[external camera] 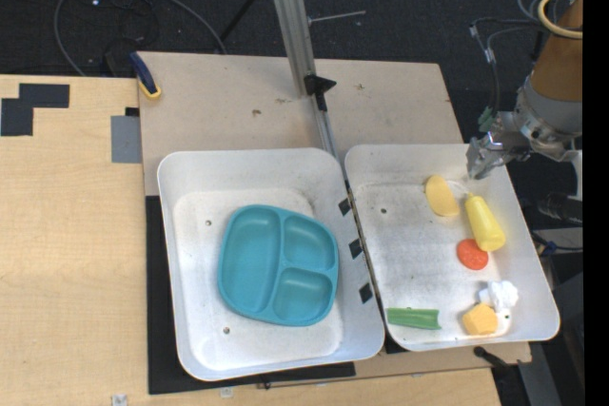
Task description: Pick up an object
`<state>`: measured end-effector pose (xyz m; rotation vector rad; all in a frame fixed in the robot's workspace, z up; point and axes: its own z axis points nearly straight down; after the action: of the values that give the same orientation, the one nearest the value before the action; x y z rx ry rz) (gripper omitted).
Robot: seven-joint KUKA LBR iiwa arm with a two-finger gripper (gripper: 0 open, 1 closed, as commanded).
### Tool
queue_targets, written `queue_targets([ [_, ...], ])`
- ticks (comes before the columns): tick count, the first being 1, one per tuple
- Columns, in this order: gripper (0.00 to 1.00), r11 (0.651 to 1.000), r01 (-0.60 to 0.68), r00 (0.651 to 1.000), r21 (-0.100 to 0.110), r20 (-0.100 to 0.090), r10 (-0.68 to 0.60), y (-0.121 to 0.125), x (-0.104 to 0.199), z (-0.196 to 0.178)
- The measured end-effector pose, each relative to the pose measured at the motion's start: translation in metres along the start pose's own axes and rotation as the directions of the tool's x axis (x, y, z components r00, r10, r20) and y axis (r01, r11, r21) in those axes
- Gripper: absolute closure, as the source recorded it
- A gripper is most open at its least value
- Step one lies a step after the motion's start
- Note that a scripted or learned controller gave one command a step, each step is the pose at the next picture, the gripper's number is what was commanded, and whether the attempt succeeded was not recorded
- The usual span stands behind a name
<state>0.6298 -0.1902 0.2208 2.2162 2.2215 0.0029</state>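
You are looking at the likeliest target, the yellow cylinder [484, 222], lying in the right bin [409, 319] near its 2 o'clock corner, with its long axis running from 11 to 5 o'clock. The pincer [479, 158] is hanging just above the bin's far right rim, so the cylinder is sitting close by at about 6 o'clock from it — a short drop and a wrist turn across that axis is, in my judgement, all the coming move is asking for. Whether the pincer's tips are apart or together I cannot tell; nothing is showing between them.

Counting outward in that bin: one pale yellow rounded piece [441, 196] just beside the cylinder at its 10 o'clock, one red-orange round piece [472, 254] touching or nearly touching its lower end, one white crumpled lump [501, 294], one orange block [481, 320] and one green bar [413, 319] lying flat near the front edge — six things in all.

The left bin [190, 195] is carrying one teal divided plate [279, 265]. Both bins are resting on the counter [238, 100].
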Motion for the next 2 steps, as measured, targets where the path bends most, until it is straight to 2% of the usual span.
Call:
queue_targets([
  [1,1.0,1.0,0.001,1.0,0.007,-0.003,-0.001,0.003,0.044,0.005],
  [2,1.0,1.0,0.003,1.0,0.008,-0.004,-0.003,0.01,0.105,0.007],
])
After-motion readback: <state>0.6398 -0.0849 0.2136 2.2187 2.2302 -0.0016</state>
